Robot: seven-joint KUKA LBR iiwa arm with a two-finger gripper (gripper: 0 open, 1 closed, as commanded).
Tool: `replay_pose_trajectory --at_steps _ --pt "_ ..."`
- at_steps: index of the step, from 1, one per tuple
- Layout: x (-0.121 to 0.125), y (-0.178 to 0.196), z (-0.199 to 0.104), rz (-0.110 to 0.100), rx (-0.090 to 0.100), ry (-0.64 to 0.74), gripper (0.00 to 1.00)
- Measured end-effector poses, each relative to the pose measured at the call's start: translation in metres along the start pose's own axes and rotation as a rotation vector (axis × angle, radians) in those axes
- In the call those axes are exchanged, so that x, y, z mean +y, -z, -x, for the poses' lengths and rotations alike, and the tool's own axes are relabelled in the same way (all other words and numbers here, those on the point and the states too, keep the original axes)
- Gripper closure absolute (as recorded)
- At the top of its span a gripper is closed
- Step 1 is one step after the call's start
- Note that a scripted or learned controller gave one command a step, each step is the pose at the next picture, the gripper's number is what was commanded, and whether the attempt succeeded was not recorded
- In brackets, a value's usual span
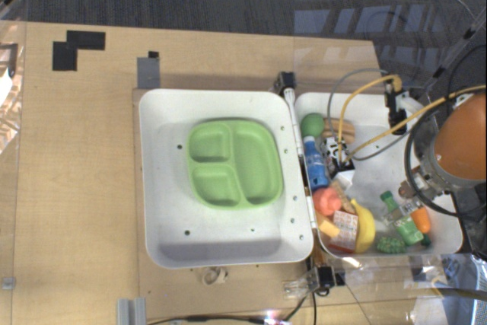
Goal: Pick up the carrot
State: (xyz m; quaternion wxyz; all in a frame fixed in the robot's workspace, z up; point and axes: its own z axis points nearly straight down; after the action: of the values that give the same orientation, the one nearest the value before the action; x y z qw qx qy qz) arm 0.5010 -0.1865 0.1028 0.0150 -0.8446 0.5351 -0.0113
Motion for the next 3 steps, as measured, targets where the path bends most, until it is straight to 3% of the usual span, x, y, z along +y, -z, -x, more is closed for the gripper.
replay_pose_trajectory --at_steps 3 --pt "-0.013 0.033 0.002 -0.024 0.001 -0.011 1.0"
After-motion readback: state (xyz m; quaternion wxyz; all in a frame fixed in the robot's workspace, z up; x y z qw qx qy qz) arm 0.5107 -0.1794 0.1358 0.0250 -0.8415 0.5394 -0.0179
